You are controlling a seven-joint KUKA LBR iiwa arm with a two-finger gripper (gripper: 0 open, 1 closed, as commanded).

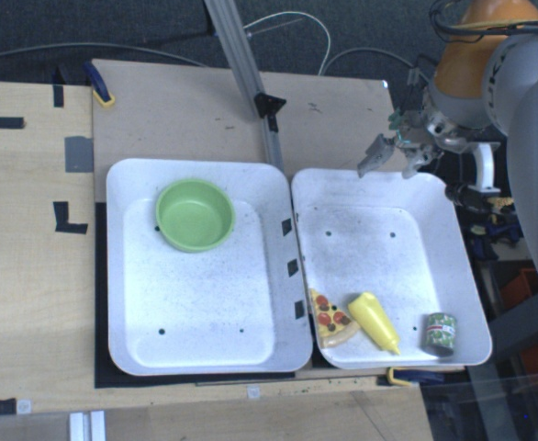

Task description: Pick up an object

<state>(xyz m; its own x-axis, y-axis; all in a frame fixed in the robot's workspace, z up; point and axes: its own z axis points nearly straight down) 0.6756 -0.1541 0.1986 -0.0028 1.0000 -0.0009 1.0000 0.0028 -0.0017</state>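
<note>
Hovering above the far rim of the right bin [453,246], the gripper [396,159] hangs from the grey arm [517,72] with its two fingers spread apart and nothing between them. It sits well apart from every candidate object, which suggests the arm is parked clear of the bins so the overhead camera can see their contents before a grasp is chosen. Three small items lie in a row along the near wall of the right bin: a pizza slice toy [328,317] near the left corner, a yellow squeeze bottle [375,321] lying on its side just beside it and possibly touching it, and a small green can [440,333] near the right corner, apart from the bottle. Their position against the near wall matters: a descending finger has little room on the wall side, so the can or the bottle's free flank looks the easier approach. The left bin [122,274] holds a green bowl [195,213], upright and mouth up, in its far left part, resting alone with open floor around it. Both bins sit side by side on a dark mat on the tabletop [30,246], rims touching at the middle. A slanted metal pole [237,39] rises behind the bins. Judged from this layout, no pick has begun; the descent toward an object is the step ahead.
</note>
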